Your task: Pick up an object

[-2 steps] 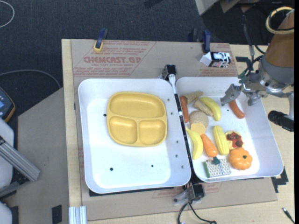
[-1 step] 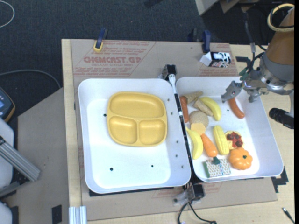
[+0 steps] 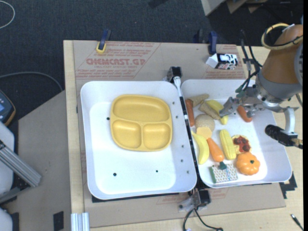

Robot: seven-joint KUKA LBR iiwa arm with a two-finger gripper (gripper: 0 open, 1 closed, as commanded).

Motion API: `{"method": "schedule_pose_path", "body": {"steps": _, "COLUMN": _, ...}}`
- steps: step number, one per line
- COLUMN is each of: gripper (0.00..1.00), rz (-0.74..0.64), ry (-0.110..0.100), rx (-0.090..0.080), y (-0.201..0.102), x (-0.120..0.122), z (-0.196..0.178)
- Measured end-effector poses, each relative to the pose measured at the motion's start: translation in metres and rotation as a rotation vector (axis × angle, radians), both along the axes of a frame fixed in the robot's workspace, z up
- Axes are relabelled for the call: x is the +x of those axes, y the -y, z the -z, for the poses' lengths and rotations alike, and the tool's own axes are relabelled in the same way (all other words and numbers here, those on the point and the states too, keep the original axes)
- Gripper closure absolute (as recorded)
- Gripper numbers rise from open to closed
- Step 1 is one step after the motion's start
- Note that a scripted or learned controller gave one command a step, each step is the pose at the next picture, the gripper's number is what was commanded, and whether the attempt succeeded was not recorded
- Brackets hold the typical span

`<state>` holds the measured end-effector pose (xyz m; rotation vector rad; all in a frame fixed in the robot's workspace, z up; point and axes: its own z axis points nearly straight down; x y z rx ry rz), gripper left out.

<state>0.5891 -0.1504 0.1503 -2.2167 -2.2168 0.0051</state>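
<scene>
Gripper [image 3: 236, 108] positioned low over right bin [image 3: 278, 165], beside toy food pile; small red-orange piece [image 3: 245, 114] seen at fingertips. Finger opening and hold: cannot be determined. Yellow divided tray [image 3: 141, 122] located in left bin [image 3: 96, 148].

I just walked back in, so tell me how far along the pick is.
Done: the arm has reached over the right bin. In hand: the end effector sits low among the toy food, beside an orange piece; no grasp is visible. Left: lifting something out; the corn and pumpkin lie untouched.
</scene>
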Motion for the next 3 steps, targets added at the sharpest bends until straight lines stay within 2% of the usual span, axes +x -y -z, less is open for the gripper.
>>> {"method": "schedule_pose_path", "body": {"steps": 1, "gripper": 0.00, "rz": 0.000, "ry": 0.001, "rx": -0.001, "y": 0.004, "x": 0.004, "z": 0.045}}
{"method": "schedule_pose_path", "body": {"steps": 2, "gripper": 0.00, "rz": 0.000, "ry": 0.003, "rx": -0.001, "y": 0.003, "x": 0.004, "z": 0.067}}
{"method": "schedule_pose_path", "body": {"steps": 3, "gripper": 1.00, "rz": 0.001, "ry": 0.008, "rx": -0.002, "y": 0.003, "x": 0.005, "z": 0.055}}
